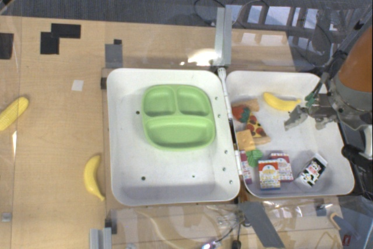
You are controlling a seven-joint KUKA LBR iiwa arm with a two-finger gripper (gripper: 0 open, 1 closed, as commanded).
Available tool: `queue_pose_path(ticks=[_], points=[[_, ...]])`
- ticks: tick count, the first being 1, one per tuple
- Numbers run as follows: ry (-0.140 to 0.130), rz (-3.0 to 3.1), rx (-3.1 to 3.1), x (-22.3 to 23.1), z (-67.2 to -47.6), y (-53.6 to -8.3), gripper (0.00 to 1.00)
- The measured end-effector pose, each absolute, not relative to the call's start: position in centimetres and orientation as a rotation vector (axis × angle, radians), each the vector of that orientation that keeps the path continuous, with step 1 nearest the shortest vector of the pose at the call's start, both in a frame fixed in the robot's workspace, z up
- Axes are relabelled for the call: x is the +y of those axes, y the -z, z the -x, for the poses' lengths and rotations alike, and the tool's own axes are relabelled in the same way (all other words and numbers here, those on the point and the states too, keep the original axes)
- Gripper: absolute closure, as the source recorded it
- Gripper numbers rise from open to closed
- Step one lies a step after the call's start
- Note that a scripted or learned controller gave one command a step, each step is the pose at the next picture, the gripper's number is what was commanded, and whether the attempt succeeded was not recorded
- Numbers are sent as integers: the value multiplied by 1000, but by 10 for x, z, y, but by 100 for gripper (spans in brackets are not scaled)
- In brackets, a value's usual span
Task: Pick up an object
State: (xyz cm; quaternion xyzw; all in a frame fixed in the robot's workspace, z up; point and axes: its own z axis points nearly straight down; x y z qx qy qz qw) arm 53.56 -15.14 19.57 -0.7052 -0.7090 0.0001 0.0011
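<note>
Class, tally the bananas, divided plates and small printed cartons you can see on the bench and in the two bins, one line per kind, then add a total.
Bananas: 3
Green divided plates: 1
Small printed cartons: 3
Total: 7

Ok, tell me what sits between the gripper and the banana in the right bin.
Nothing visible does. The gripper hangs over the right bin, just right of the banana, with bare white bin floor between them. The other toy food items and small cartons lie further left and nearer the front.
</note>
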Motion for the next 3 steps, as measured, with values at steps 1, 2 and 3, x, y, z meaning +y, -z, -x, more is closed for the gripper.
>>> queue_pose_path(ticks=[1, 2, 3], points=[[3, 2085, -2352, -130, -589, -104, 0], [16, 1911, -2521, -103, -636, -95, 0], [-8, 1755, -2606, -99, -669, -88, 0]])
